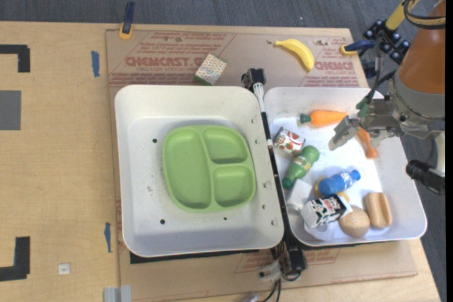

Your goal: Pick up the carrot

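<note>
The carrot [328, 117] is lying in the right white bin [414, 219], near its far wall, just to the left of the pincer [352, 131]. The pincer is hanging over the bin's right half with its two dark fingers spread apart and nothing between them; the left fingertip [338, 138] is pointing down just below the carrot's thick end, though I cannot tell whether it is touching.

The carrot is looking like a smooth plastic toy: bright orange, tapering, with a small green tuft at its left end. A second, thinner orange piece [369, 143] is showing just under the pincer; what it is I cannot tell.

Below it the bin is holding a red-and-white can [289, 141], a glossy green bottle [300, 165], a blue bottle [337, 182], a black-and-white carton [325, 211], a tan egg-shaped item [354, 223] and a hot dog [379, 209]. The left bin [134, 152] is carrying a matte light-green divided plate [209, 167]. On the brown cardboard beyond the bins a yellow banana [296, 52] and a small patterned cube [210, 69] are resting on the bench [56, 152].
</note>
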Robot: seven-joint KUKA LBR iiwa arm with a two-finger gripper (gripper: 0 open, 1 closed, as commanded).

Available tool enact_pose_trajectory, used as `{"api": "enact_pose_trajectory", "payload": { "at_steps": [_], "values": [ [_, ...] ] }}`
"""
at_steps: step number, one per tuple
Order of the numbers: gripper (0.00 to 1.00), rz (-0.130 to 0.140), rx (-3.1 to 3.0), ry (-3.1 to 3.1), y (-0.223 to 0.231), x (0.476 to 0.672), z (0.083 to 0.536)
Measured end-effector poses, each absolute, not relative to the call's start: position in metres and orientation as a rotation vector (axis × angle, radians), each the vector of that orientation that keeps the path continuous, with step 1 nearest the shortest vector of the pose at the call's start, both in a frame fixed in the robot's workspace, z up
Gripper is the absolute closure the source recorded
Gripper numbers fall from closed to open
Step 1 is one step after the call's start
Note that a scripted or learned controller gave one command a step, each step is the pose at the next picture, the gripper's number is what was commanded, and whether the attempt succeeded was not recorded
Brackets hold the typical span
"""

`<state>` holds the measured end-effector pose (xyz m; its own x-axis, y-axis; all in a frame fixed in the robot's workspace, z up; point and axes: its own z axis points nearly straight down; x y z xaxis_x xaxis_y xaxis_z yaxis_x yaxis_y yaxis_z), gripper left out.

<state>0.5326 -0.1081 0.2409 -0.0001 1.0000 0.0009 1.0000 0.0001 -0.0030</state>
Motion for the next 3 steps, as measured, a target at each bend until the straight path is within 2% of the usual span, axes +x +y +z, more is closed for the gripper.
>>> {"api": "enact_pose_trajectory", "payload": {
  "at_steps": [1, 2, 3],
  "values": [
    [0.00, 0.006, -2.235, -2.206, -0.145, 0.594, 0.176],
    [0.00, -0.003, -2.264, -2.186, -0.152, 0.663, 0.097],
    [0.00, -0.020, -2.579, -1.769, -0.181, 0.607, 0.089]
  ]
}}
